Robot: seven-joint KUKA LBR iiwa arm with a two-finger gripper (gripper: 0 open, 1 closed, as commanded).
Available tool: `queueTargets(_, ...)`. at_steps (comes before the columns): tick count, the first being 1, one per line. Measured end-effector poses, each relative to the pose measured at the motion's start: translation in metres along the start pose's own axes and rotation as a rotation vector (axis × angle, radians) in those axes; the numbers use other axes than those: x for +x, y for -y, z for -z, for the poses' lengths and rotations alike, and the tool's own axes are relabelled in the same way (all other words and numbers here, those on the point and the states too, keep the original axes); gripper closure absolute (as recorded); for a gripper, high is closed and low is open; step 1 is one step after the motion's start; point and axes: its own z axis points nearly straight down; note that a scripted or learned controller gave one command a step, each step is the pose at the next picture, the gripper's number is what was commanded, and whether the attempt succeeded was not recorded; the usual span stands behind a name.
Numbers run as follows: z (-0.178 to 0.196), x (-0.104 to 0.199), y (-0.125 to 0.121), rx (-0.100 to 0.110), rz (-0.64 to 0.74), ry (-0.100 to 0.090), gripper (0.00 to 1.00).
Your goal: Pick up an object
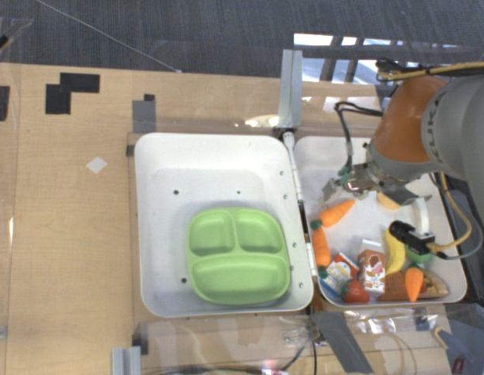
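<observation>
- Nearest the camera, at the front of the right bin [459, 286], lies a heap of toy food: a strawberry [355, 291], two small cartons [371, 269], a banana [394, 250] and a small carrot [414, 282], all touching or overlapping.
- Further back, a larger carrot [336, 212] lies tilted on bare bin floor, with another orange piece [320, 247] just beside the dividing wall.
- Gripper [353, 183] hangs low over the rear of this bin, just above the larger carrot's thick end; whether its fingers are apart or together cannot be told, and nothing is visibly between them.
- Left bin [159, 209] carries a green divided plate [238, 255], well apart from the gripper.
- Risk, as judged: the carrot's tapered, rounded body may squirt out of a closing grip or roll aside if struck off-centre.
- Risk, as judged: a descent nearer the heap could catch two items together or jam a finger against the bin wall.
</observation>
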Motion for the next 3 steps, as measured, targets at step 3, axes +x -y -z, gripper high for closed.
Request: queueTargets(3,0.001,0.004,0.025,-0.002,-0.016,0.001,0.0)
